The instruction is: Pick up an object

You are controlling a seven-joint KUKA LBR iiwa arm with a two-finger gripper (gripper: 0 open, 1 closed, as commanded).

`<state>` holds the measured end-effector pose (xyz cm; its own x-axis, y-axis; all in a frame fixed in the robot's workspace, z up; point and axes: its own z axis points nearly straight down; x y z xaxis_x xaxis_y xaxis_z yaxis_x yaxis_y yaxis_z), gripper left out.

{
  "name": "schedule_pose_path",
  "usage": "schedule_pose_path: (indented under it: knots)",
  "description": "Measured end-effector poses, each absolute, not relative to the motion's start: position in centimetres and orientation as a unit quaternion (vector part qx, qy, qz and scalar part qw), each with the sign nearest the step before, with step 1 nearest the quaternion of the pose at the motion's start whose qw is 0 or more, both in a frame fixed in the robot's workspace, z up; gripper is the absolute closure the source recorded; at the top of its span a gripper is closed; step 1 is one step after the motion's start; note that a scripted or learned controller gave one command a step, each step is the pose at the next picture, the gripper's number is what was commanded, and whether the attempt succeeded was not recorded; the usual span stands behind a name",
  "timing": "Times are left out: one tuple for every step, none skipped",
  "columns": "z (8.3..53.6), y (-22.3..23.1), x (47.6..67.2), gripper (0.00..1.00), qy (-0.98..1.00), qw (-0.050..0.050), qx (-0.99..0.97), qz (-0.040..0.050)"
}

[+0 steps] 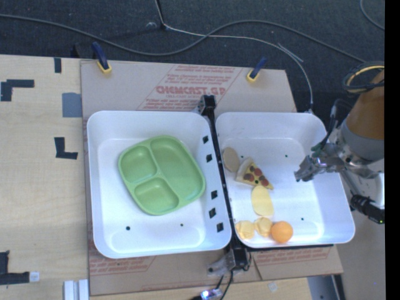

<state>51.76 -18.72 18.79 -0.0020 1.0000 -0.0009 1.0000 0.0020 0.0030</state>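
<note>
Round orange ball (282,232), front of right bin (331,227); one pizza slice (252,174), one green tray (162,174). Gripper (306,170) jaw state: cannot tell.

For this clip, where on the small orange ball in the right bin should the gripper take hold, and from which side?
Probably straight from above, closing across the widest part of the small orange ball. It is round, so no side is better by shape. But it lies near the near wall of the right white bin, and a pale yellow food piece lies close on the ball's left, so the fingers likely fit best along the far-near line.
</note>
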Motion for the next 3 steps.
schedule_pose_path:
  knots:
    - [20.5, -18.7, 51.8, 1.0, 0.707, 0.0, 0.707, 0.0002]
    - [21.7, -13.0, 51.4, 1.0, 0.709, -0.001, 0.705, 0.0003]
    - [22.0, -8.4, 50.1, 1.0, 0.708, -0.001, 0.706, -0.0007]
